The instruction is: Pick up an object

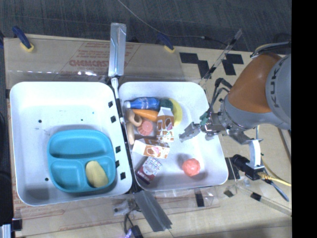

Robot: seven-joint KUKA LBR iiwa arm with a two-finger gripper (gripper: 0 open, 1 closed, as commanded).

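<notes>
Camera view: gripper (190, 131) over right bin (214, 155) (near tomato (191, 166)).

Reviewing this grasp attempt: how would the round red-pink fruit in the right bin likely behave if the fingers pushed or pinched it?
The red-pink fruit looks rounded, so a push would probably roll it across the right bin. It lies apart from the other items, so nothing nearby would stop it. Its curved surface might slip from the gripper.

Grey arm (277, 90) with a broad orange band behind the small grey metal pincer (188, 132); black lettering on its casing.
</notes>
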